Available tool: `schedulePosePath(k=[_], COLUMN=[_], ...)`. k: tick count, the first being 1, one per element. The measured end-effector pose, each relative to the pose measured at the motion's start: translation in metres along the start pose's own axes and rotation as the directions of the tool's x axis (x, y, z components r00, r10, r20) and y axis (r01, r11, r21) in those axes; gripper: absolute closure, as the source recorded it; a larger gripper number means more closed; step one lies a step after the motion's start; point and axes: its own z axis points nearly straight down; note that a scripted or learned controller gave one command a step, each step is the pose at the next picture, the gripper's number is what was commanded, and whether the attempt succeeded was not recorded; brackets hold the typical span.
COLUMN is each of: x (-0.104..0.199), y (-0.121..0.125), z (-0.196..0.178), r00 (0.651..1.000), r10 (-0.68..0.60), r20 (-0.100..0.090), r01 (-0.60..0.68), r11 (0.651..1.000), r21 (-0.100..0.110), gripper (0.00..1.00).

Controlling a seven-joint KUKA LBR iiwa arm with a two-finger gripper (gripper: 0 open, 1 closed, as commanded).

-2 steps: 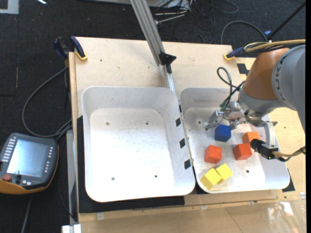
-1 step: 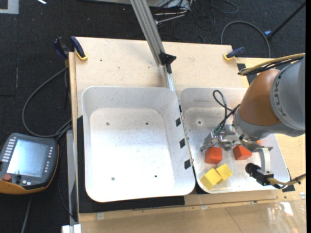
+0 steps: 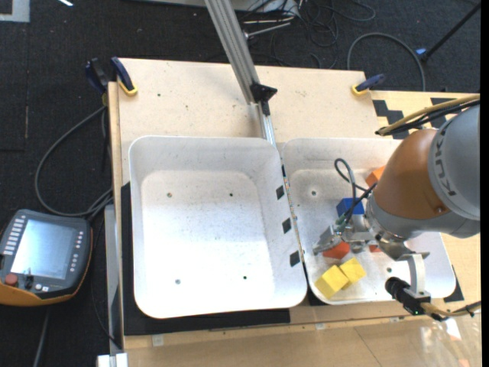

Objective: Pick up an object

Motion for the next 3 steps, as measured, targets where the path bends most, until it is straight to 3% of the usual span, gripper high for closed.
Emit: schedulePosePath(k=[1,2,3], x=[0.000,0.052,0.117], y=[0.002,0.020,0.006], z=[-0.010,-0.103,-0.099], r00=[1.000,1.000,1.000], r10=[0.001,-0.009,-0.010], r20=[0.000,0.000,-0.003], r01=[-0.001,0.009,0.010], r11=[1.000,1.000,1.000], r21=[-0.003,-0.009,0.002], gripper=[1.00,1.00,1.00])
